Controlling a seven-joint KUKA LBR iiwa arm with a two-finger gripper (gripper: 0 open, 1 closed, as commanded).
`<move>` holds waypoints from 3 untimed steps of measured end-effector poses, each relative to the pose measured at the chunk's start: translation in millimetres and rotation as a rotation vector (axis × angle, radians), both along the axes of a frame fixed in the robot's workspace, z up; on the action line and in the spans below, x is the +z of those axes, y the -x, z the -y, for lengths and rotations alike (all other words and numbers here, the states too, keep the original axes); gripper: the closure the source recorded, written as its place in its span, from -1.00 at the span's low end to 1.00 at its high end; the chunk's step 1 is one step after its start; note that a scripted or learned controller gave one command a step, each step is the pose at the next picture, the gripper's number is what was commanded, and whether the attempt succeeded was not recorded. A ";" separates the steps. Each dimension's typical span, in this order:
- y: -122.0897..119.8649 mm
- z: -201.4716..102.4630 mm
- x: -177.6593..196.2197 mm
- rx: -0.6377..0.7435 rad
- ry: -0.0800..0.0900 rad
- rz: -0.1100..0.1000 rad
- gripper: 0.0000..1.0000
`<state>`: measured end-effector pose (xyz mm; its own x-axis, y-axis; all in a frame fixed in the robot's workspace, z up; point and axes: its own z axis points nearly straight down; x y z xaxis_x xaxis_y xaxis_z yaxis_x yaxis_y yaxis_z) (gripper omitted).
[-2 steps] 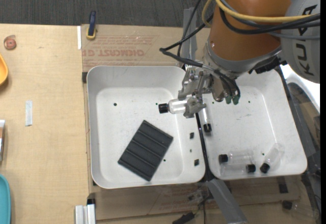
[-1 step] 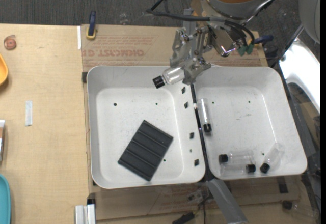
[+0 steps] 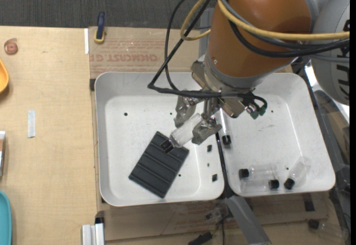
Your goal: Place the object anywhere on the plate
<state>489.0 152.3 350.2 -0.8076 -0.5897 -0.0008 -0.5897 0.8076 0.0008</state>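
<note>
I'm seeing a clear vial [image 3: 182, 135] with a black cap hanging tilted over the dark ribbed plate [image 3: 158, 165] lying slantwise in the left bin.

I am looking down at the wooden bench [image 3: 47, 127], which is carrying two shallow white bins side by side: the left bin [image 3: 111, 143] and the right bin [image 3: 311, 127], their inner walls touching. A brown cardboard sheet [image 3: 133, 52] is lying flat behind them, with a blue clamp [image 3: 100, 25] sitting at its corner. A small pale strip [image 3: 31, 124] is resting on the bare wood, well apart from the bins.
</note>
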 end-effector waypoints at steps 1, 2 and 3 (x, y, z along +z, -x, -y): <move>-34.4 78.8 91.8 0.461 0.000 0.005 1.00; 10.8 52.7 -85.6 0.874 -0.001 0.001 1.00; 10.8 -22.4 -76.0 0.902 -0.002 0.003 1.00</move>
<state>478.3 174.7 274.2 -0.0377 -0.9993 -0.0036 -0.9993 0.0377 -0.0008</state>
